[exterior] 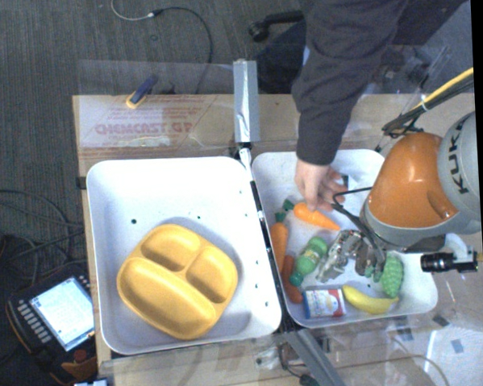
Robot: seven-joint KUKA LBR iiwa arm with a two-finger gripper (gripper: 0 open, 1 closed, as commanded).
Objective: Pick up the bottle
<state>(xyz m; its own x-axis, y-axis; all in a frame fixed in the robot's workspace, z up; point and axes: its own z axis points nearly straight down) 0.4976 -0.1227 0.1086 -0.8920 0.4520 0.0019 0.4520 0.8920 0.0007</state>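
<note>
The bottle (pixel 312 255) is small and green. It lies in the right bin (pixel 417 304), left of centre, among toy foods. My gripper (pixel 348 257) hangs low over that bin, just right of the bottle and close to it or touching it. Nothing shows clearly held in it. The arm's orange band (pixel 406 183) is up and to the right.
A person's hand (pixel 315 184) reaches into the right bin from above, at an orange carrot (pixel 315 216). Another carrot (pixel 279 243), a labelled can (pixel 322 302), a banana (pixel 368 300) and a green bumpy vegetable (pixel 391 275) surround the bottle. A yellow divided plate (pixel 177 280) lies in the left bin (pixel 120 186).
</note>
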